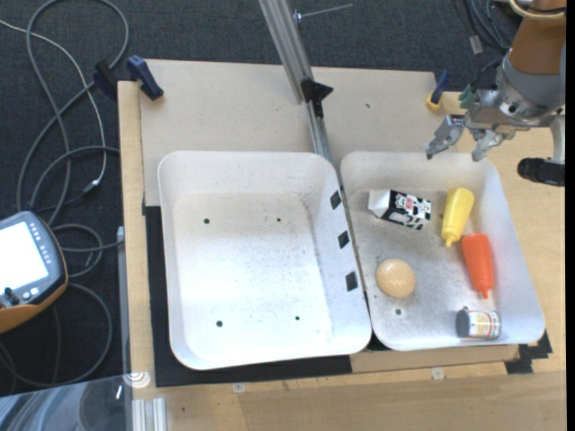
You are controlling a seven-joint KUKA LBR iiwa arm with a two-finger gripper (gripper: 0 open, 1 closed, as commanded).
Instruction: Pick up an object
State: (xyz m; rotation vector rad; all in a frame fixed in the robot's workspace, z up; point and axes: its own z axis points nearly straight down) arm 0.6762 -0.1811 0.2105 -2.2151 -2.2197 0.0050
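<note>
Reaching in from the right, the arm (537,43) is seen with its gripper (460,148) poised over the far rim of the right bin (517,268), its two fingers (439,144) spread apart with nothing between them. Five objects are found lying in this bin. A small black-and-white carton (401,208) is placed toward the far side, lying flat, with a yellow bottle (456,215) just beside it to the right. An orange bottle (479,262) is set close to the yellow one, nearer the camera and roughly in line with it. A rounded tan object (395,277) is seen near the bin's middle, apart from the rest. A small can (477,323) is laid on its side at the near right corner. The gripper is held well above and beyond the yellow bottle, touching none of the objects. The left bin (180,173) is set alongside, and a slanted metal rail (287,43) is seen crossing the bench (225,106) between the two bins.
</note>
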